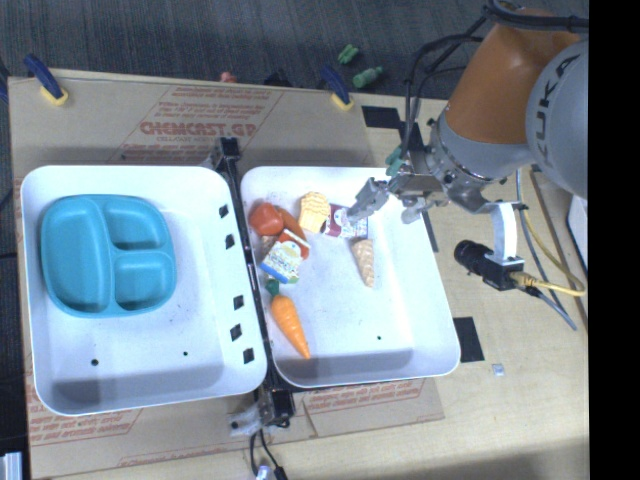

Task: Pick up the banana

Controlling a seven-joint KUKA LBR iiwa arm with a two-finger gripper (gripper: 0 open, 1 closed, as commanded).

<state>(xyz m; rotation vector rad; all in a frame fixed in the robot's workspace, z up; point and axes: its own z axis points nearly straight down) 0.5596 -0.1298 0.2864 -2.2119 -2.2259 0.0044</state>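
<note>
Banana [314, 210]: most likely the pale yellow piece in the upper middle of the right bin [420, 343], short and stubby, lying flat on the bin floor. Shape is hard to confirm at this resolution; could be a peeled or cut toy piece. It sits just right of a red-orange round item [266, 218] and just left of a small pink/white packet [343, 224], appearing to touch the packet's edge.

Hand [372, 198] is at the upper right of that bin, just beside the packet, right of the banana. Fingers are a grey blur against the white bin; can't tell how far apart they are or whether anything is between them. The banana is apart from it.

Lower down in the same bin: a tan elongated piece [364, 261] right of centre, a small blue/white carton-like item [283, 261] near the left wall, partly overlapped by the red item's edge, and a carrot [289, 324] below it, pointing toward lower right.

Left bin [60, 393] holds a blue divided tray [106, 255], upper left of the bin.

Arm [520, 78] enters from the upper right, orange band large and cut off by the frame top. Cables cover part of the wrist. Both bins rest on cardboard on the desk [520, 408].
</note>
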